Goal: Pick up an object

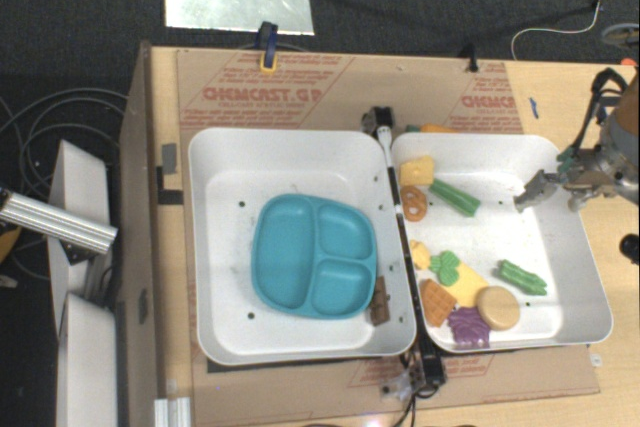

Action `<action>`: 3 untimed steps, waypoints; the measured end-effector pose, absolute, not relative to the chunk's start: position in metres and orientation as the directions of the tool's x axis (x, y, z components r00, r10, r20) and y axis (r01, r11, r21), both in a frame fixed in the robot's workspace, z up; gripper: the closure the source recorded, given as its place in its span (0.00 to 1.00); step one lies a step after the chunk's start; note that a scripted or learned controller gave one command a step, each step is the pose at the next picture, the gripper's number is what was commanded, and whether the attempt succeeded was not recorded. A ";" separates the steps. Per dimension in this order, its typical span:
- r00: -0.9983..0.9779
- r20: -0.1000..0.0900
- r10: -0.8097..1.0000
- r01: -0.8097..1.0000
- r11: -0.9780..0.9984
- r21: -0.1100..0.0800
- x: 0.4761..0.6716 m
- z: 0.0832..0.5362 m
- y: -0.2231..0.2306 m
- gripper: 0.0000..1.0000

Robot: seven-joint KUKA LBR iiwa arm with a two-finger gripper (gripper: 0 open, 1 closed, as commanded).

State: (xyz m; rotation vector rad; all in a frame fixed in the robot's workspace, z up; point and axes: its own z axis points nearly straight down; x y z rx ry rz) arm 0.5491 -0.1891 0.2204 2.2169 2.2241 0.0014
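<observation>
The gripper point(545, 185) hung at the frame's right over the right bin point(575, 260); whether it was open or held anything could not be told. It should drop squarely onto one toy, perhaps the green pickle point(522, 277) below it. The left bin point(225, 165) held a blue plate point(313, 255).

Bench point(300, 90): flat top covered by a brown printed sheet. Two shallow white bins sit directly on it, side by side, touching along the middle. Left bin point(215, 215) lies toward the bench's left edge, right bin point(560, 255) toward its right edge. Small clamp point(267, 43) at the far edge.
</observation>
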 end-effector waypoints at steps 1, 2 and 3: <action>0.000 0.001 1.000 1.000 0.000 -0.003 0.514 0.078 -0.187 0.00; -0.002 -0.002 1.000 1.000 0.002 0.005 0.517 0.095 -0.188 1.00; -0.005 -0.007 1.000 1.000 0.006 0.016 0.568 0.198 -0.206 1.00</action>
